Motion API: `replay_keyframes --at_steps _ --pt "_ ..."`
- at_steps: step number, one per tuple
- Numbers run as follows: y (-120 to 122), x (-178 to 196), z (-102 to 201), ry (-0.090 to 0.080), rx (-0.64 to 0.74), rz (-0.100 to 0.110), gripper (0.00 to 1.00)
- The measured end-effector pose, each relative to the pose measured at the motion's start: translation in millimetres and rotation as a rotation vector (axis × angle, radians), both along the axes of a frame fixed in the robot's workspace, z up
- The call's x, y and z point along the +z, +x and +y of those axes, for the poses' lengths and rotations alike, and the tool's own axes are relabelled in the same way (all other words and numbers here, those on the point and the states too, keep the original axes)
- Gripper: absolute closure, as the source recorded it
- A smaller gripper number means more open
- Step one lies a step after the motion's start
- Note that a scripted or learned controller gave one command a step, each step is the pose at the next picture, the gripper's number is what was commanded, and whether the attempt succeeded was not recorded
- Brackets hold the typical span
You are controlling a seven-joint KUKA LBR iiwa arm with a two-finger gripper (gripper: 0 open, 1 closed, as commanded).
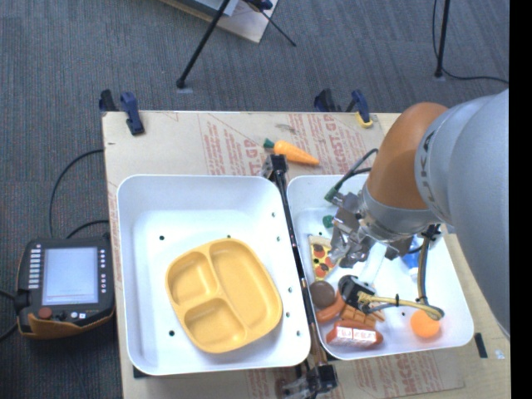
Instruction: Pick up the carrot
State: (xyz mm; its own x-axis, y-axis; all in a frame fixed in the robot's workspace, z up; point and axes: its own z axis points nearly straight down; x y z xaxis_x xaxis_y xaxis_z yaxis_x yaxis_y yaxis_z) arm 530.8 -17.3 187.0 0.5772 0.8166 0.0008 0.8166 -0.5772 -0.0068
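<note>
Lying on the bare worktop [208,144], outside both bins: the carrot [293,151]. Small, orange, tapered, green stub at its left end, point toward the right. It sits just beyond the far rims, about where the left bin [133,223] and right bin [461,306] meet, next to the black clip at that junction. Nothing touches it.

Claw [347,249] is down inside the right bin, near its left wall, well apart from the carrot and on the near side of it. The bin's far rim lies between them. Can't tell how far its jaws are spread; the wrist and cabling hide that part. Nothing visibly held.

Arm [465,173] comes in from the right, orange band [407,160] over the far half of the right bin.

Right bin clutter near the claw: a pizza-slice toy [319,258] by the left wall, a brown round piece [322,293], a red sausage-like item [331,311], a red-and-white packet [354,334], an orange ball [426,326], something blue [411,258] partly hidden by the arm.

Left bin holds a yellow three-compartment tray [223,294]. Blue clamps [130,111] on the worktop's far edge. Teach pendant [65,288] on the floor to the left.
</note>
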Motion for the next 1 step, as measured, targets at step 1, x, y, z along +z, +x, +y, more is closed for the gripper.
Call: replay_keyframes --at_steps 1 --pt "43.4 121.4 12.5 -0.003 0.192 -0.009 1.0"
